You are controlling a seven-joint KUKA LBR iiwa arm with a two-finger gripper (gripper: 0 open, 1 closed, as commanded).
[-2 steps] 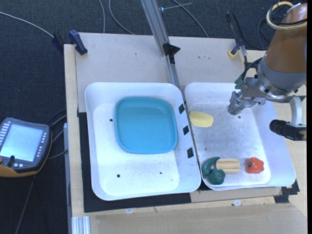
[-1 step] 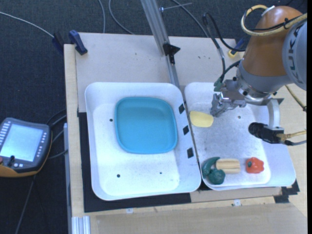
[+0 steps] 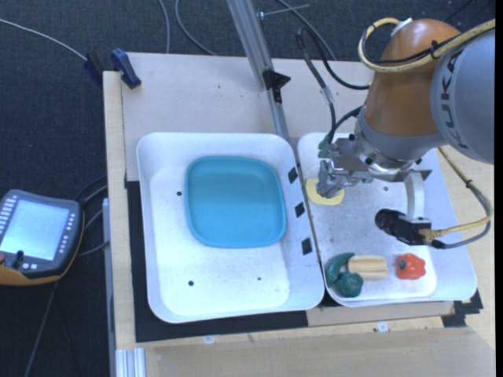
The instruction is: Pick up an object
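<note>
Camera view: pincer [image 3: 328,185] over a pale yellow disc [image 3: 330,196], lying flat

Your arm [image 3: 424,77] reached in from the right; its wrist bent downward; the gripper [image 3: 330,181] hung low.

Right bin [image 3: 460,234]: open floor at centre; green [image 3: 344,275], tan [image 3: 368,267] and red [image 3: 409,266] objects crowd the near wall

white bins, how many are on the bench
2: the left bin holds a blue plate; the right bin lies under the arm, partly hidden.
</note>
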